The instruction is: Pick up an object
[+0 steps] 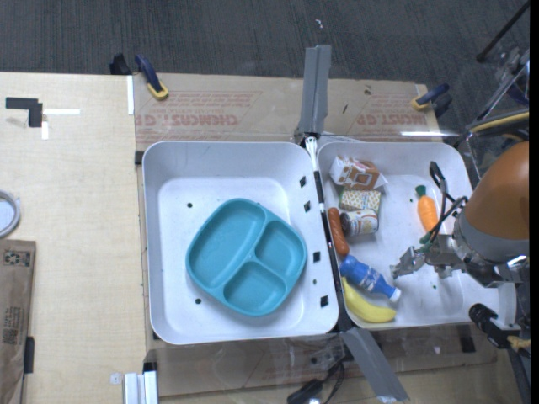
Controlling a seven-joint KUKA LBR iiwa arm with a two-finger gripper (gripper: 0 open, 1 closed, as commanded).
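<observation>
The right bin (450, 305) holds several objects. A yellow banana (367, 305) lies at its front left, with a blue bottle (369, 278) just behind it. A reddish sausage (338, 230) lies along the left wall. Beside it are a small can (363, 223), a cracker box (360, 200) and a printed packet (357, 173). An orange carrot (428, 212) lies toward the right. My gripper (406, 264) hangs over the bare bin floor right of the bottle and below the carrot. It is open, with nothing between its fingers.
The left bin (164, 225) holds a blue divided plate (246, 256). A grey divider post (316, 91) stands behind the seam between the bins. Clamps (150, 76) sit on the cardboard at the back. The arm's orange band (505, 196) covers the right bin's right side.
</observation>
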